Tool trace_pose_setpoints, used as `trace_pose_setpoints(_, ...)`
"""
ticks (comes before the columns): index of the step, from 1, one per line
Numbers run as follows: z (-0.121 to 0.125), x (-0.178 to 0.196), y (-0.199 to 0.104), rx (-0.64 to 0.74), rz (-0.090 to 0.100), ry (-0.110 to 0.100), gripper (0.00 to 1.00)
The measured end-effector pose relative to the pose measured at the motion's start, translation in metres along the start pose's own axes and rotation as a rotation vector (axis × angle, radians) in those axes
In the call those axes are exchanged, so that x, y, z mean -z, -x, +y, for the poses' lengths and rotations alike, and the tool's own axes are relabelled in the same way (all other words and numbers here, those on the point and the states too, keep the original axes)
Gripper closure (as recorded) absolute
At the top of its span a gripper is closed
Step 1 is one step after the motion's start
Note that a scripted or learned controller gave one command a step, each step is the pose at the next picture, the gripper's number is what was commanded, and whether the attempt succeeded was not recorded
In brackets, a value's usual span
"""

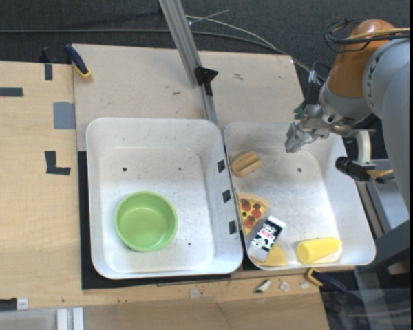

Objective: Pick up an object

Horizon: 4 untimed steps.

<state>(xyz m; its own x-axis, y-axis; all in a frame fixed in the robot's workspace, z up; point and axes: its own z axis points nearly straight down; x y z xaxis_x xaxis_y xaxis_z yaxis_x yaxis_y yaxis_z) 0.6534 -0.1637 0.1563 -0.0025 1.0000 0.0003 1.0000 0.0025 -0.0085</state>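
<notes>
My gripper (294,143) hangs over the back of the right bin (344,198), with nothing visible between its fingers. In that bin a tan bread-like piece (246,162) lies at the back left, to the left of the gripper. A pizza slice toy (251,210) lies along the left wall. A small black-and-white box (266,235) rests in front of it, partly on a yellow wedge (277,256). A yellow block (319,249) sits at the front right. In the left bin (110,143) a green bowl (146,220) stands at the front.
A slanted metal pole (182,36) rises behind the bins, with a black clamp (205,75) near its foot. A blue-and-yellow clip (78,60) lies at the back left of the bench. Cables arc over the board behind the right bin.
</notes>
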Motion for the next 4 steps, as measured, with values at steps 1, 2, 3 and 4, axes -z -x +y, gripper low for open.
trace_pose_setpoints(1,0.006,-0.049,-0.005,0.000,-0.001,0.002,0.00)
trace_pose_setpoints(2,0.006,-0.068,-0.006,0.000,-0.001,0.005,0.00)
trace_pose_setpoints(3,0.006,-0.058,-0.007,0.002,-0.001,0.003,1.00)
trace_pose_setpoints(4,0.000,-0.010,-0.014,-0.001,0.001,0.010,1.00)
